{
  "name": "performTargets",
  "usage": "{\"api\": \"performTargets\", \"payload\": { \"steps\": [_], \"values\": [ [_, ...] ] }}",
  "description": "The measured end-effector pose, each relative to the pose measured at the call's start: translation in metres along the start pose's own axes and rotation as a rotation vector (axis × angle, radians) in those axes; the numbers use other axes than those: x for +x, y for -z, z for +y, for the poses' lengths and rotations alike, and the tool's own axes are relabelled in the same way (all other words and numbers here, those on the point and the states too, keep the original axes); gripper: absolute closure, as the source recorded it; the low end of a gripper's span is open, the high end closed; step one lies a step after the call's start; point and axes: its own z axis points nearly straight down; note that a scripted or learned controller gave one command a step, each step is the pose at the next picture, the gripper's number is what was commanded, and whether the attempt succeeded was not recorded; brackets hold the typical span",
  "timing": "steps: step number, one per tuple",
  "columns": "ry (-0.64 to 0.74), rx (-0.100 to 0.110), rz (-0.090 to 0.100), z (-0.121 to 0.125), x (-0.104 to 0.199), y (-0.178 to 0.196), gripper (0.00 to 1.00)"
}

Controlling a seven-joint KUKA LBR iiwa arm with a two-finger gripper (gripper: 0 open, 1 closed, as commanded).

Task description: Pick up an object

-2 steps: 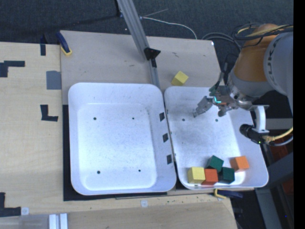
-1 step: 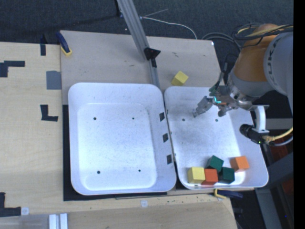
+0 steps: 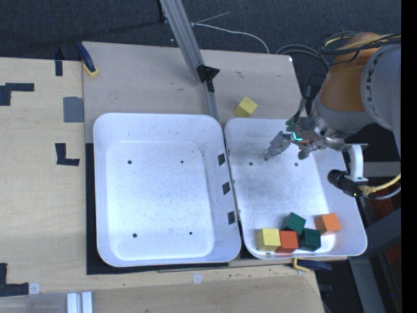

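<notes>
Gripper [image 3: 287, 148] fingers apart, holding nothing, above right bin [image 3: 260, 175]; 5 blocks [image 3: 294, 232] near front.

Five blocks [image 3: 294, 232] clustered, right bin near edge: yellow, red, two green, orange.

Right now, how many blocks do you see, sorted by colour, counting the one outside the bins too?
Yellow: 2, one in the right bin at, one on the bench behind the bins
Green: 2
Orange: 2
Total: 6
</notes>
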Motion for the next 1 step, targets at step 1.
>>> {"api": "performTargets", "payload": {
  "steps": [1],
  "values": [
    [0.003,-0.012,-0.002,0.0891,0.0167,0.1050,0.00]
  ]
}}
